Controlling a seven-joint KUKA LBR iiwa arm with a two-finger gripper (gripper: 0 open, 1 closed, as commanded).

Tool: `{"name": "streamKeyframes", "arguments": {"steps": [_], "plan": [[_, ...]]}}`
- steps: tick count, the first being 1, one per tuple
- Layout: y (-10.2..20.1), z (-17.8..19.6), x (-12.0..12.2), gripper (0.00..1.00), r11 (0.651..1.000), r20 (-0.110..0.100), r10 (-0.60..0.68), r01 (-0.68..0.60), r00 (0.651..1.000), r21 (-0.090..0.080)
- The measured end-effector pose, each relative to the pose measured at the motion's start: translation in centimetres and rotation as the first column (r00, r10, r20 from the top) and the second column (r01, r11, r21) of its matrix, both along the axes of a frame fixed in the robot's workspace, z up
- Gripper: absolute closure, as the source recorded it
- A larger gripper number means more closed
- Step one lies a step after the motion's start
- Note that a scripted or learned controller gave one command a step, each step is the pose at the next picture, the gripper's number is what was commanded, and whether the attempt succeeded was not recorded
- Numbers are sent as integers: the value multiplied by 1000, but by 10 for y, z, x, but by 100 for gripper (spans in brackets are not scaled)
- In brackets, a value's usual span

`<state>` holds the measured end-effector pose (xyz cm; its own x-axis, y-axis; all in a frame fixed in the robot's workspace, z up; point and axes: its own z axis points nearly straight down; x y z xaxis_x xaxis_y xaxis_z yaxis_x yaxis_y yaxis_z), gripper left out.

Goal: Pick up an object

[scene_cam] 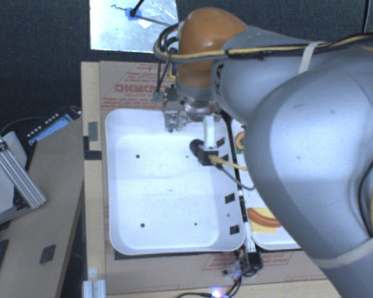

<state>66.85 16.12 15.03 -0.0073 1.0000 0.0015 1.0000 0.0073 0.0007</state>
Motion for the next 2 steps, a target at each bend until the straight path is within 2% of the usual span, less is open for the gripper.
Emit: {"name": "streamKeyframes", "arguments": {"steps": [1, 2], "plan": [[48, -12, 0, 100, 1000, 1, 1, -1, 1000, 1], [75, 201, -9, 100, 1000, 19, 0, -1, 1000, 7]]}}
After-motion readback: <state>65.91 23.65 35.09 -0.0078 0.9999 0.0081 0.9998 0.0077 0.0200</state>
